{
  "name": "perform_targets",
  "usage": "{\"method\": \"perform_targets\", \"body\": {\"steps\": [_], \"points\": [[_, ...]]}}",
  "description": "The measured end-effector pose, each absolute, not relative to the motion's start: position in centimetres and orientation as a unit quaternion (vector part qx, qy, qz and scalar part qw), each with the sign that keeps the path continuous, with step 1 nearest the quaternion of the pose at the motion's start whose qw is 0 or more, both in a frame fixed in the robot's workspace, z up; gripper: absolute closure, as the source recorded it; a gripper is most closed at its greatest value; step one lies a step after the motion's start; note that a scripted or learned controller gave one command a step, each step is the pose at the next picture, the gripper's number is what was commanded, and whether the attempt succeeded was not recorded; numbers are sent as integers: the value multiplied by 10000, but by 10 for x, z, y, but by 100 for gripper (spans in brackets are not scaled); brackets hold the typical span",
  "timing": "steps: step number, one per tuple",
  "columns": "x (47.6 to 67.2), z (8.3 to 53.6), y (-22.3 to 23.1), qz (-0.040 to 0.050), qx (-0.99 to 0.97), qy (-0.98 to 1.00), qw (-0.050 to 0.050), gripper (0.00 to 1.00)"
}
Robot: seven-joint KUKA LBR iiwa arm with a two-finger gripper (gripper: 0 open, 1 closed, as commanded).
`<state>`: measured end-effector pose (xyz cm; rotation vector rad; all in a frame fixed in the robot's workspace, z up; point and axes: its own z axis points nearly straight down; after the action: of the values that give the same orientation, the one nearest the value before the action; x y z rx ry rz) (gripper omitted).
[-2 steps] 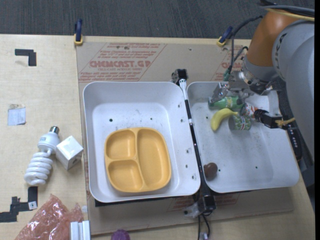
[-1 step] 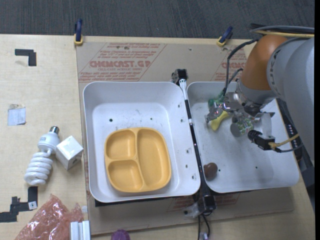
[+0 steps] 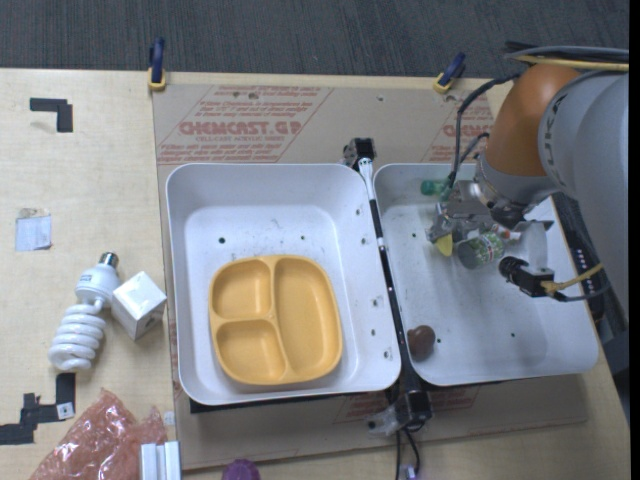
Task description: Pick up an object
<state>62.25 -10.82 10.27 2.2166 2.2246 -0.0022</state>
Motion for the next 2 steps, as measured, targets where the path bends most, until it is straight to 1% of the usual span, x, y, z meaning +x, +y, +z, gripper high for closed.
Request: {"method": "perform_targets", "body": {"steps": [1,2], "points": [[568,192,-47,-1,7066,7076,4,100],[546,192,-76,-3,7076,7066,2,100]]}}
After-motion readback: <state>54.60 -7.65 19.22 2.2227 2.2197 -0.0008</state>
